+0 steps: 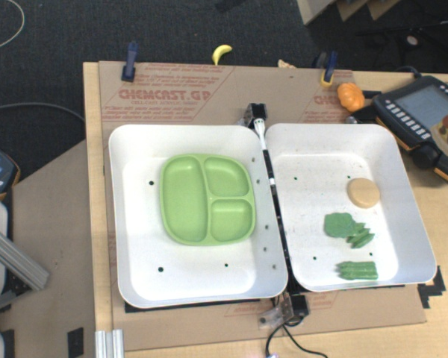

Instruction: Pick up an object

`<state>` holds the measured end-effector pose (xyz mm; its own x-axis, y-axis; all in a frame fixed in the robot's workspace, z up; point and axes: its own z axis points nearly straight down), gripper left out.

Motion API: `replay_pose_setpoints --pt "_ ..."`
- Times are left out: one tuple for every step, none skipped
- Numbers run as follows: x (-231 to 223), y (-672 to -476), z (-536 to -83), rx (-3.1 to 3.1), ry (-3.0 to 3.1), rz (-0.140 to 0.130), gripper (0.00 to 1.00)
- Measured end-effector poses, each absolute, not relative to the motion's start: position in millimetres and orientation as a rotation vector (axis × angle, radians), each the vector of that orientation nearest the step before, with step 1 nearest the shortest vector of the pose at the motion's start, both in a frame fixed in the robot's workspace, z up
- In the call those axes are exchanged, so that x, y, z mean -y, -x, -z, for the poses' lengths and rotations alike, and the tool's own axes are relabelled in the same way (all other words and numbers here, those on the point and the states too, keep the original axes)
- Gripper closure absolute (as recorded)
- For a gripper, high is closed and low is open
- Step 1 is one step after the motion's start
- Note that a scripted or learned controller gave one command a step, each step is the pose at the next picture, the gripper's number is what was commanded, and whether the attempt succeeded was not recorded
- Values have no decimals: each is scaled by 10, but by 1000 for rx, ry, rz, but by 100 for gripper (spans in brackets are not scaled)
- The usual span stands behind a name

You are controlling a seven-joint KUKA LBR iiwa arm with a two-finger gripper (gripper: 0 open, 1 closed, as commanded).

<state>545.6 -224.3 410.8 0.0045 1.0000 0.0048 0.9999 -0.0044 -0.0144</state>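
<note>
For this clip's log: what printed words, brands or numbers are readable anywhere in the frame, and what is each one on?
"CHEMCAST G P": large red print on the brown board behind the left bin; the letters are faint, so the ending is unsure.
Smaller red lines under it: too blurred to read.
Red print on the board behind the right bin: too blurred to read.
Handheld controller at the right: key markings too small to read.

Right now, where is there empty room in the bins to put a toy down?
The right bin is bare across its far and left parts. Its near right corner is crowded by the tan disc and two green pieces. The green tray fills the left bin's middle, leaving bare edges.
</note>
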Motion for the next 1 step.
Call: replay_pose_setpoints --pt "2231 -5895 -5435 2238 2230 11 100"
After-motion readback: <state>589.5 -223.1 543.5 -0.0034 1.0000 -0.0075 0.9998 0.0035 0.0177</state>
